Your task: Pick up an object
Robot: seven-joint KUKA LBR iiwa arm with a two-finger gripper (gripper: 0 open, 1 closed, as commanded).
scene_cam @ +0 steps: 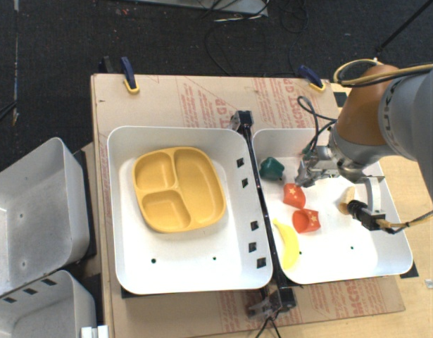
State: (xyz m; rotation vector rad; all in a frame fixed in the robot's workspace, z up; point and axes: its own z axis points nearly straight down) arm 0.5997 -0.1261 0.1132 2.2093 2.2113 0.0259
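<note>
In the right bin (357, 263) lie a dark green piece (272, 167), two red pieces (294, 196) (307, 221), a yellow banana (287, 243) and a small cream piece (346, 198). My gripper (305, 175) hangs low over the bin's upper middle, just above and right of the upper red piece and right of the green one. I see nothing held in it. The grey arm with its orange band (360, 118) comes in from the right.
The left bin (124, 210) holds a yellow divided plate (179, 188). A black divider (257, 189) runs between the bins. Blue-and-yellow clamps (129, 76) (311, 77) sit on the bench's far edge. Spare white bins (26, 210) stand at the left.
</note>
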